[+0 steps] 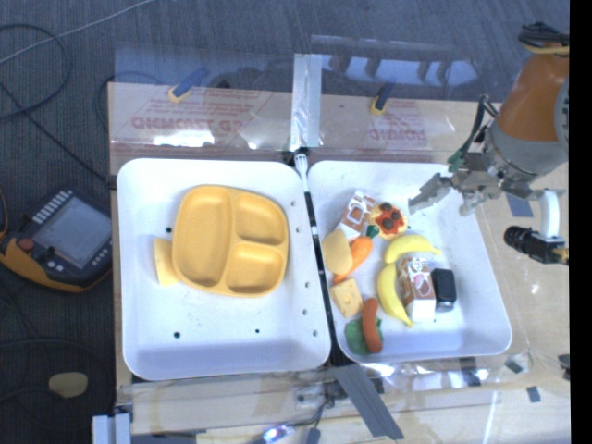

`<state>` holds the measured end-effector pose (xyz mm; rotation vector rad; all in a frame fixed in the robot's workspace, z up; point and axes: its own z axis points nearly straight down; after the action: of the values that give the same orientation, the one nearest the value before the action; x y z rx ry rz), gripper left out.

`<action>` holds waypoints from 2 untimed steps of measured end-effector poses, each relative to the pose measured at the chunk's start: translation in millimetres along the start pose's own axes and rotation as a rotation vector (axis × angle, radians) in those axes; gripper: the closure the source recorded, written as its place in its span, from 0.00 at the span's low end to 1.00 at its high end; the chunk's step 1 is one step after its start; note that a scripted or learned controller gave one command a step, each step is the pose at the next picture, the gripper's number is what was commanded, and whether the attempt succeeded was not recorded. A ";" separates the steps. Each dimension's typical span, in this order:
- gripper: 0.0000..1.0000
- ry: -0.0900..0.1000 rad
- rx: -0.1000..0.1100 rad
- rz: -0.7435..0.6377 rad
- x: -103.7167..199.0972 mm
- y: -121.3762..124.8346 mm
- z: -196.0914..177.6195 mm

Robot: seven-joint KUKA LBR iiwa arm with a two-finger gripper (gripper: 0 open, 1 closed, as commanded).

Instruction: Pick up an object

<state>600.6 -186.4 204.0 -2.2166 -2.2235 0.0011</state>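
Gripper hangs over the right bin, fingers spread, pinching nothing. We see below it a banana, carrot and cheese. We find a yellow tray in the left bin, on a bench.

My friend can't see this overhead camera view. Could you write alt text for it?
A robot arm's open claw hovers above the right white bin of toy food, including bananas and a carrot. The left bin holds a yellow divided tray.
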 end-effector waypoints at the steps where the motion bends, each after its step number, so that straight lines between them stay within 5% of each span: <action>1: 0.00 -0.009 -0.024 0.116 49.0 -7.5 94.5; 2: 0.00 -0.018 -0.039 0.093 67.3 -5.0 103.1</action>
<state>595.2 -119.0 101.0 -2.3471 -2.1453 -0.0219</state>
